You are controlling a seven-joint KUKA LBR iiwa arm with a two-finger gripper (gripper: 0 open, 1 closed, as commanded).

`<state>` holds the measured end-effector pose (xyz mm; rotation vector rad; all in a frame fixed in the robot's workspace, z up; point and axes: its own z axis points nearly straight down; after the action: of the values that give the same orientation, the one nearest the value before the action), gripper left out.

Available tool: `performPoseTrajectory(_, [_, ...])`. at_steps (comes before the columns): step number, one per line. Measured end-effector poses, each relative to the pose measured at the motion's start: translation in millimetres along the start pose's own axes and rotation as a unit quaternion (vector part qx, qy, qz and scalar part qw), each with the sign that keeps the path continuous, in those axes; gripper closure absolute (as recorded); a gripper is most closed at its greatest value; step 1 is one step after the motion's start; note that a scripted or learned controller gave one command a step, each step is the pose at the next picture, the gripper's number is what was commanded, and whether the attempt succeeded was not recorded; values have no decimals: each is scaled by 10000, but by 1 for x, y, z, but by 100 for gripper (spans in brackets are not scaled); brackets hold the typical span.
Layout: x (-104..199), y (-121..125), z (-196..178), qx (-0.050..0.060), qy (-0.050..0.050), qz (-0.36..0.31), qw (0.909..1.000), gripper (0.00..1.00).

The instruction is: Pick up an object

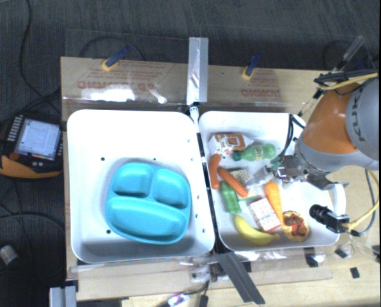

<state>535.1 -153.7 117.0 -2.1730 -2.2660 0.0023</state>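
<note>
Arm's reaching in from the right; claw (281,169) hanging low in the right bin (275,117), just above a carrot (274,199) w/ banana (252,231) nearby. Can't tell its grip state. Blue divided tray (149,202) sitting in left bin (88,171).

We're looking at the arm (350,130) now, a rounded grey shell with a wide, glossy orange band bulging just above the wrist. Below the orange we see a grey collar, then darker metal hardware at the gripper (285,169), small and blocky. A black cylindrical fitting (323,215) sticks out lower down, with a yellow cable (363,217) looping from it. Up top, we pick out thin black and yellow cables (341,77) trailing over the grey housing.
</note>
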Motion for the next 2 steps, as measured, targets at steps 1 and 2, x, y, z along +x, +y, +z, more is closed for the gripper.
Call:
performPoseTrajectory(1, [8, -1, 22, -94, -13, -260, 9996, 0])
performPoseTrajectory(2, [7, 2, 9, -157, -46, -262, 9995, 100])
